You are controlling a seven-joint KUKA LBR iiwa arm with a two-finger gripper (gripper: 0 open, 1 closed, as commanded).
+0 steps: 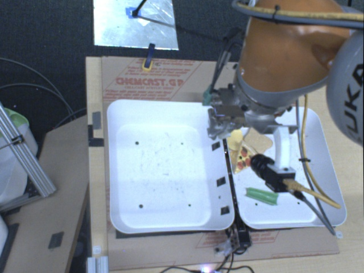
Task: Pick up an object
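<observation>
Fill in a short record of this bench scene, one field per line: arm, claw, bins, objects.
arm: grey with an orange band, reaching in from the right
claw: low over the divide between the bins, far end
left bin: white, shallow
right bin: white, shallow
objects in right bin: green piece near front; yellow piece beside claw; red-and-yellow piece between them

Metal sheet (pixel 114 23) beyond printed cardboard (pixel 170 73)

shallow white plastic bins: two, left bin (pixel 165 169), right bin (pixel 323 172). small things – four: one green elongated block (pixel 261 196), one pale yellow rounded piece (pixel 235 139), one tan flat piece (pixel 260 143), one red-and-yellow speckled item (pixel 243 159).
</observation>
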